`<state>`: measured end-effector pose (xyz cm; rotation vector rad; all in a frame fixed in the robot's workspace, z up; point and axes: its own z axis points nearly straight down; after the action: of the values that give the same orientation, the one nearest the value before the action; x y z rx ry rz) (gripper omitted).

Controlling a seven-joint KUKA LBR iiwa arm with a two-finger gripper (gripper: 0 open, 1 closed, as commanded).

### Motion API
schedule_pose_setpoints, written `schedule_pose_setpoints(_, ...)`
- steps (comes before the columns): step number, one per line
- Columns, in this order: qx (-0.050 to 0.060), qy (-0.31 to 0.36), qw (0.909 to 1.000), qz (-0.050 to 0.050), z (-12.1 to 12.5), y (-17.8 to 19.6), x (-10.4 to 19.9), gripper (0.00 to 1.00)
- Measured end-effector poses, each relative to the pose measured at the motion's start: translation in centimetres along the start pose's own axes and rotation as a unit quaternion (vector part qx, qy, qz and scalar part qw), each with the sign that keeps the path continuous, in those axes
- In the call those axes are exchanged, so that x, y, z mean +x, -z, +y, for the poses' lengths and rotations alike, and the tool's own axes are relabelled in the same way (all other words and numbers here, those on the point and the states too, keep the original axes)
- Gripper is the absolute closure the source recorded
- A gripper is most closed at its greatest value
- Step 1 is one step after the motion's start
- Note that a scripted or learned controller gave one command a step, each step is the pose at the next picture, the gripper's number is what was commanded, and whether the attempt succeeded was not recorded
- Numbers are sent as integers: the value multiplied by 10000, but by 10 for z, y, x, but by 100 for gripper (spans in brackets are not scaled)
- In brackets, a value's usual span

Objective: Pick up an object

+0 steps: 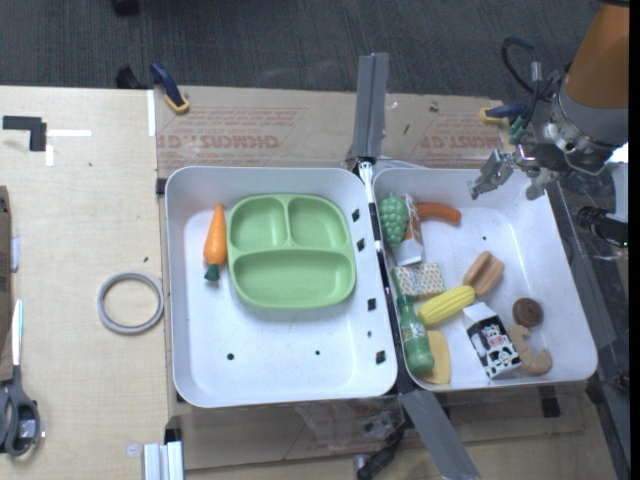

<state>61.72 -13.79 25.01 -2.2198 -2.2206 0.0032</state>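
The grey arm with its orange band (603, 48) reaches in at the upper right, and its hand (510, 173) hangs over the far right corner of the right-hand shallow white bin (560, 268). The two metal fingers (489, 178) stand apart, open, with nothing between them.

Down in that right bin sits the whole spread. An orange toy sausage (438, 211) lies nearest the hand, beside a bunch of green toy grapes (392, 218). Below those, a small patterned packet (420, 280), a yellow toy corn cob (446, 304) and a tan toy hot-dog bun (484, 272) close together. Along the bin's left wall a green toy bottle (414, 336) lies with a yellow wedge (441, 358) next to it. Near the front right corner: a small black-and-white carton (494, 345), a brown round toy biscuit (527, 313) and a tan peanut-shaped piece (536, 360).

The left-hand white bin (200, 348) carries a light green three-compartment plastic plate (292, 251), with an orange toy carrot (214, 240) just beside its left edge.

Out on the wooden desk (70, 218), a grey tape ring (130, 301) lies left of the bins, and scissors (18, 408) at the left edge.
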Motion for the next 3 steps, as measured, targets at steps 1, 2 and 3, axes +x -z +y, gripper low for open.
schedule_pose_setpoints(1,-14,812,9967,-12,19,7,-48,0)
schedule_pose_setpoints(2,-13,115,9999,-8,42,62,-27,0)
schedule_pose_setpoints(3,-11,1788,9839,-2,-50,-99,-81,0)
